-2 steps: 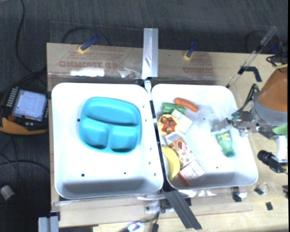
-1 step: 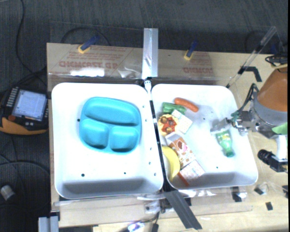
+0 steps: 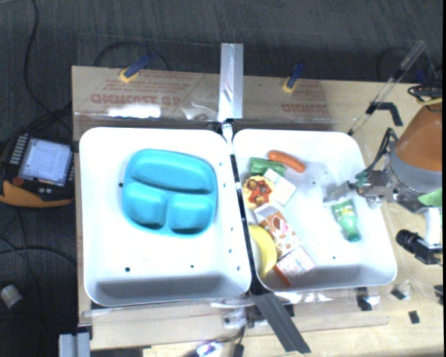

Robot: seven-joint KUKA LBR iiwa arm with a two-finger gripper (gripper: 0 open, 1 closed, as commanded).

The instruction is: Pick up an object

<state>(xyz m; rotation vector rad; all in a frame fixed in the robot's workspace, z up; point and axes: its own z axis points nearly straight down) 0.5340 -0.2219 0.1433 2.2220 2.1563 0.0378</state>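
The arm reaches in from the right over the right-hand bin point(image 3: 372, 270), and its claw point(image 3: 340, 193) hangs low near that bin's right side. Whether it is wide or narrow I cannot tell; the tip is a grey blur against the white floor. Nothing is visibly held.

The closest thing to pick is the green bottle point(image 3: 347, 221), lying on its side just beside the claw and well apart from the rest. The other items crowd the bin's left wall: a carrot point(image 3: 286, 160), a green packet point(image 3: 262, 165), a red snack pack point(image 3: 259, 190), a small carton point(image 3: 278, 227), a box point(image 3: 295, 262) and a banana point(image 3: 262, 248). The left bin point(image 3: 104, 274) carries a blue divided tray point(image 3: 169, 192).

To do this well, I judge the bottle the best target since it stands free. The claw should centre over the bottle's body, turn so it closes across the narrow width rather than along the length, and go down far enough to grip below the round top, or the bottle may roll or squirt away. Lift straight up afterwards, keeping clear of the near wall.
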